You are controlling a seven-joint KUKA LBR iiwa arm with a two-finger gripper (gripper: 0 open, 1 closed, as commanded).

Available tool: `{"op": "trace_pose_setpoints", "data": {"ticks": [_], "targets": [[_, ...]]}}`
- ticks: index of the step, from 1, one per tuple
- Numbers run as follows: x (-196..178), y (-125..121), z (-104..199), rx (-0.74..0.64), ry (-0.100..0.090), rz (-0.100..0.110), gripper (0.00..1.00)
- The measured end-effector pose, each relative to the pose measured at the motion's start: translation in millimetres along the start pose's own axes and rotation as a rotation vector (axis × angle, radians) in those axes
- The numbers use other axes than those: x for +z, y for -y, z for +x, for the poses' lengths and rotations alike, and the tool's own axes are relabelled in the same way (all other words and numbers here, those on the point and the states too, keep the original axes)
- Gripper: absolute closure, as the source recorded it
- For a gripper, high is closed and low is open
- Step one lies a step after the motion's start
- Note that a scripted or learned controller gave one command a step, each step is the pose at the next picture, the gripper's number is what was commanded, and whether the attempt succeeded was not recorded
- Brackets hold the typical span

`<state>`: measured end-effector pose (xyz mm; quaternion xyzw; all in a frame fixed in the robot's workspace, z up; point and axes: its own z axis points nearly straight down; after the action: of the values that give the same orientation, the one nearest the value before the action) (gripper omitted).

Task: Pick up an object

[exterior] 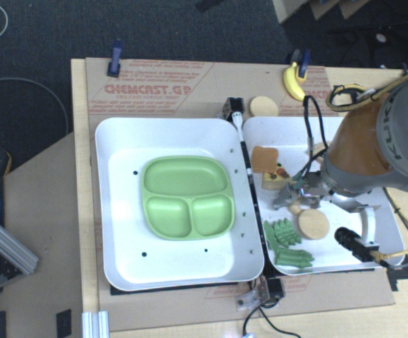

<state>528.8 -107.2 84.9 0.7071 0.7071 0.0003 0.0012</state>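
Note:
My gripper (292, 196) hangs low over the middle of the right bin (292, 129), with the grey arm and its orange band reaching in from the right. Just left of it lies a small pale piece with red and yellow bits (273, 178), and beyond that a brown square slice (264, 158). A round tan disc (313, 224) lies just below the gripper. Two green leafy pieces (282, 232) (293, 258) sit at the bin's front left. I see nothing held in the gripper.
The left bin (119, 245) holds a green divided plate (187, 196). On the bench behind the bins lie a banana (294, 82) and a round tan disc (263, 106). A black divider strip (244, 153) runs between the bins.

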Motion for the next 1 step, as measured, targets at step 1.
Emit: {"op": "trace_pose_setpoints", "data": {"ticks": [1], "targets": [[-9.7,-0.5,0.9,0.001,0.000,-0.001,1.00]]}}
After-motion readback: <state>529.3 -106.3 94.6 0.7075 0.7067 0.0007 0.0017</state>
